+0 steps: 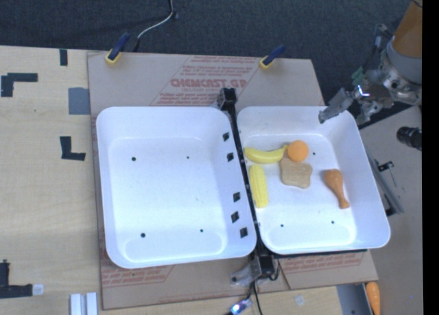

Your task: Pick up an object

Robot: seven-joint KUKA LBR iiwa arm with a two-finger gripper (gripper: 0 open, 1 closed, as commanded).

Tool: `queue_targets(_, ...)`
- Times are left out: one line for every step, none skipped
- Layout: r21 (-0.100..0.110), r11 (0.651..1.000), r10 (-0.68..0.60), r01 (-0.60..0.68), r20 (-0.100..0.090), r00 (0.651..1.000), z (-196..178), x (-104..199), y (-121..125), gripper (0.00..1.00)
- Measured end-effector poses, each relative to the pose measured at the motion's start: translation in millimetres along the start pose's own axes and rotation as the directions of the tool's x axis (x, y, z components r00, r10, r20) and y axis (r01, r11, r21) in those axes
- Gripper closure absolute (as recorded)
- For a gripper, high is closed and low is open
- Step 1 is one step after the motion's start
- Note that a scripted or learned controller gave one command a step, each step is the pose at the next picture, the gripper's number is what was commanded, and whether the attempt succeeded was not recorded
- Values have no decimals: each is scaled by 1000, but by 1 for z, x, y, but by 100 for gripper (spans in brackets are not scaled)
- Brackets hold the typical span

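In the right bin (374, 228) lie several toy foods. A yellow banana (265, 155) rests near the divider, with an orange ball (297, 150) touching its right tip. Just below the ball lies a tan bread slice (296, 175). A yellow corn cob (258, 185) lies upright along the bin's left side. An orange-brown drumstick (336, 187) sits to the right. My gripper (335, 109) hangs over the bin's upper right corner, above and to the right of the foods, touching none of them.
The left bin (110, 169) stands beside the right one, joined by a black clip strip (235, 169). Both rest on a cardboard sheet (199, 84) held by blue-yellow clamps. A black cable (167, 5) runs at the back.
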State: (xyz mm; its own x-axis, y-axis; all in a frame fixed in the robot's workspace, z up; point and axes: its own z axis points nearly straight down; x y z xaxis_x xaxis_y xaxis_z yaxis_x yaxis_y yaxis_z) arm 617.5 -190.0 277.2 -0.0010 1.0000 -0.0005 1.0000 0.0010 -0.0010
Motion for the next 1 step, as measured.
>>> queue_targets(6, 1000, -6, 6, -3, 1000, 89, 57, 40, 0)
